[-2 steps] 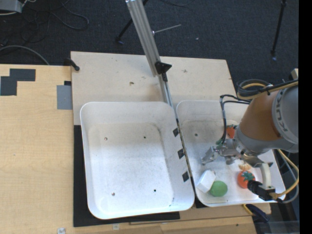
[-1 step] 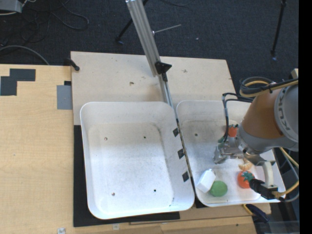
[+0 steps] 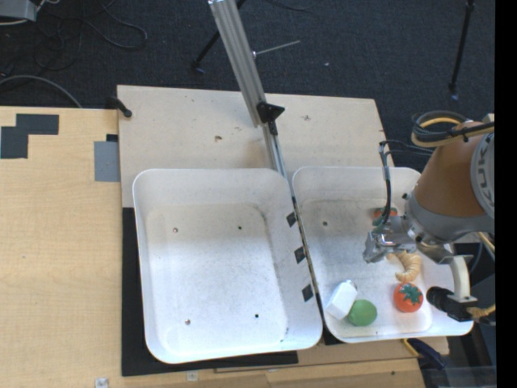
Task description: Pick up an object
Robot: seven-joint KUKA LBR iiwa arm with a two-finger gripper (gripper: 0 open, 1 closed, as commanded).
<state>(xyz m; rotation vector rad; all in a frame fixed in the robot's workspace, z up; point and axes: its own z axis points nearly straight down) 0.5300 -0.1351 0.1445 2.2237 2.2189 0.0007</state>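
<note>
two white bins sit side by side on the bench. nearest the camera, along the front edge of the right bin [image 3: 311, 208], lie a white block [image 3: 341, 298], a green ball [image 3: 363, 313] touching it, and a red tomato-like toy [image 3: 409, 297] a little to the right. just behind the tomato is a tan, croissant-like piece [image 3: 409, 266]. the gripper [image 3: 376, 247] hangs low over the bin floor, just beside that tan piece; whether it is spread or pressed together cannot be told. farther back, the left bin [image 3: 161, 188] and a slanted metal post [image 3: 241, 59].
</note>
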